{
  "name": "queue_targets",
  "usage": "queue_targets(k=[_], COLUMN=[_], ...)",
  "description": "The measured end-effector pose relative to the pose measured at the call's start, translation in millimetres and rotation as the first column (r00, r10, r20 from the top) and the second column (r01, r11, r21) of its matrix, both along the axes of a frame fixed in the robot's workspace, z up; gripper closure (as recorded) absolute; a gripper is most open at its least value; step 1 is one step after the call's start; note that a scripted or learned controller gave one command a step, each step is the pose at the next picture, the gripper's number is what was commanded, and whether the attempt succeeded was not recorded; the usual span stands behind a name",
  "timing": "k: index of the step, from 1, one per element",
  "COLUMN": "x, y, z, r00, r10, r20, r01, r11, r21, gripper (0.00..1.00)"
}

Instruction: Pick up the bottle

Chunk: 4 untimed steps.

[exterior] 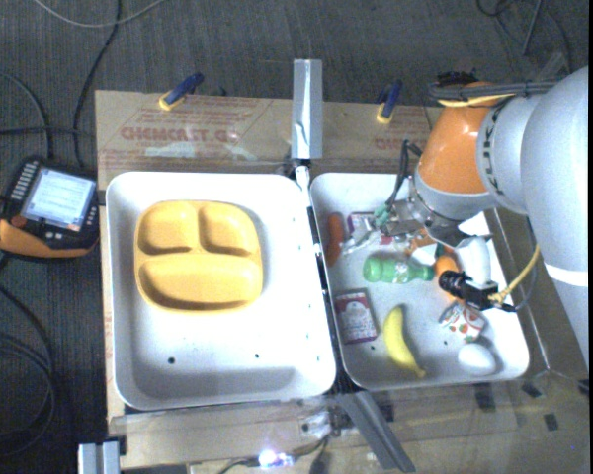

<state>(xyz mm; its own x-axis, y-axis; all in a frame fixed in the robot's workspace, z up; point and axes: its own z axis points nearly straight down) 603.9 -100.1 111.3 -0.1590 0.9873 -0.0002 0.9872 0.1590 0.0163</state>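
Bottle: you see the green bottle [399, 269] lying on its side in the middle of the right bin [509, 349], its white cap end pointing right.
Gripper: the gripper [407, 227] sits just above the bottle, near its upper edge; you cannot tell whether the fingers are spread or pressed together, and nothing shows between them.
Arm: the grey arm [544, 156] with its orange band enters from the right and covers the bin's upper right corner.
Neighbours in the right bin: a banana [402, 341] lies below the bottle; a small dark red packet [356, 318] lies to the bottle's lower left; an orange-red sausage-shaped item [334, 238] lies by the left wall.
Left bin: the left bin [128, 363] holds a yellow divided tray [200, 255].
Desk: the desk [119, 126] carries both bins side by side.
Floor: a teach pendant [47, 208] rests to the far left.
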Motion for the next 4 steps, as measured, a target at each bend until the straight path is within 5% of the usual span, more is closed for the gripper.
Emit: queue_targets(k=[1, 2, 3, 4], x=[-31, -84, -84, -85], y=[-13, -6, -3, 50], z=[-22, -21, -13, 70], r00=[0.943, 0.966, 0.965, 0.988], r10=[0.333, 0.260, 0.261, 0.154], r20=[-0.003, 0.001, 0.001, -0.022], r01=[-0.333, -0.260, -0.261, -0.154], r11=[0.943, 0.965, 0.965, 0.988], r21=[-0.007, -0.012, -0.005, -0.002], gripper=[0.00, 0.00, 1.00, 1.00])
